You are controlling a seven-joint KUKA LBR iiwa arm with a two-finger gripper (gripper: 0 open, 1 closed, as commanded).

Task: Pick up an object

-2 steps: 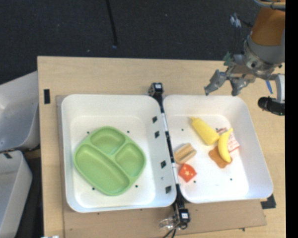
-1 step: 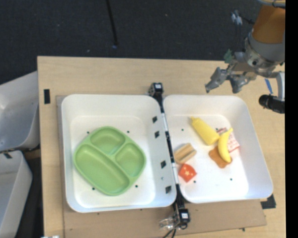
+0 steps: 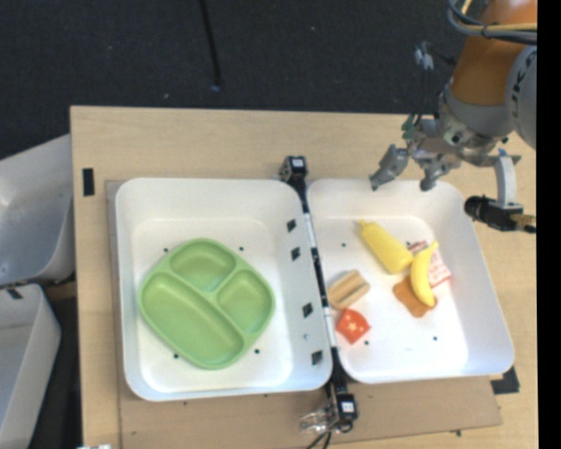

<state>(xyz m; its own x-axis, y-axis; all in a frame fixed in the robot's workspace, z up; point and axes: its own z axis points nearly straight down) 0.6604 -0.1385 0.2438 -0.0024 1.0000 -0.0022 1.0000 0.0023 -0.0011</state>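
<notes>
Objects for picking lie in the right bin (image 3: 481, 340), below and left of the gripper (image 3: 407, 174), which hangs at the upper right of the frame over the bin's far rim with its two fingers spread apart and nothing between them. Above the gripper, the grey wrist and orange band of the arm (image 3: 486, 64) rise toward the top right corner. Nearest the gripper, toward the bin's upper middle, lies a yellow squeeze bottle (image 3: 384, 245), tilted diagonally. Just to its lower right, a banana (image 3: 422, 275) rests across a red-and-white packet (image 3: 438, 269) and an orange piece (image 3: 410, 299). Left of these, near the divider between the bins, sits a small hot-dog bun (image 3: 347, 289), and just below it a red block (image 3: 352, 325). The left bin (image 3: 131, 213), in the centre left of the frame, holds a green compartment plate (image 3: 206, 302) lying flat. Both bins rest on a wooden bench (image 3: 215, 124), with small black clips (image 3: 293, 168) at the junction of the bins at top and bottom.
</notes>
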